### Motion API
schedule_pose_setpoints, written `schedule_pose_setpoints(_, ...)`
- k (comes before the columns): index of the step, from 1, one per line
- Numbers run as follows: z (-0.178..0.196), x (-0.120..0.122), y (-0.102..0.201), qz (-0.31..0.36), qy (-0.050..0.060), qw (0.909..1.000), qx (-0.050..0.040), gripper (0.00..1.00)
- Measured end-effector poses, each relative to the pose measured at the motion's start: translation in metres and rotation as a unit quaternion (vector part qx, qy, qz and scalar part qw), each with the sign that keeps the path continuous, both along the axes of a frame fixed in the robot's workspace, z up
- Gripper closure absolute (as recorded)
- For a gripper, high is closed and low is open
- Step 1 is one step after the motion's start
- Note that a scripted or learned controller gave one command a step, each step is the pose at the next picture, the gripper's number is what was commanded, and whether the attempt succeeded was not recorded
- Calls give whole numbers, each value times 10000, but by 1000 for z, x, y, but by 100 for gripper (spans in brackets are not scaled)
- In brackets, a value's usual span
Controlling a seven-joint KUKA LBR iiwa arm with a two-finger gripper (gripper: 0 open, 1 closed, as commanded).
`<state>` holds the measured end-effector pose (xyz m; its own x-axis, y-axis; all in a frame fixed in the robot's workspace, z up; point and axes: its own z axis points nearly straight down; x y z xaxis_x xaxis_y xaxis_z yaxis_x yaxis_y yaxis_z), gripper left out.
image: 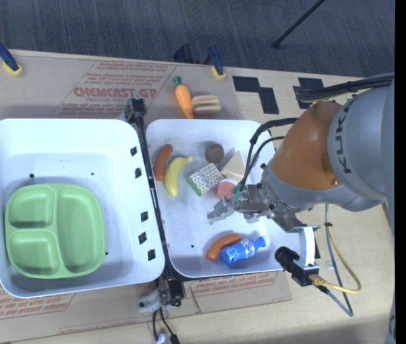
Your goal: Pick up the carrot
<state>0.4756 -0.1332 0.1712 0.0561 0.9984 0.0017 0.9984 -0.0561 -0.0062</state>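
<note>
— Hand (223,210) is hanging low over the right bin (188,260), reaching in from the right; is it gripping anything?

— I can't tell. Its metal end is sitting over the white floor of the bin, but I can't make out how far apart the fingers are standing, and nothing is showing between them.

— And the carrot?

— The carrot (183,99) is lying outside both bins, on the cardboard-covered surface (102,84) just beyond the far rim of the right bin. It's orange with a small green tip pointing away, and it's lying just beside a tan block that looks like a sandwich (206,105). It's sitting well apart from the hand.

— What's lying nearer the hand?

— In the right bin, a blue bottle (244,250) and an orange-red sausage-shaped piece (222,246) are lying side by side just on the near side of the hand. Farther back a green-and-white patterned box (205,178), a yellow banana (175,174), a reddish hot dog (162,160) and a brown round thing (214,152) are lying together.

— And the left bin?

— The left bin (16,138) is holding a green divided plate (56,229).
</note>
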Motion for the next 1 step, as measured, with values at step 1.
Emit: schedule_pose_setpoints(1, -26, 59, 40, 57, -6, 10000, -6, 0)
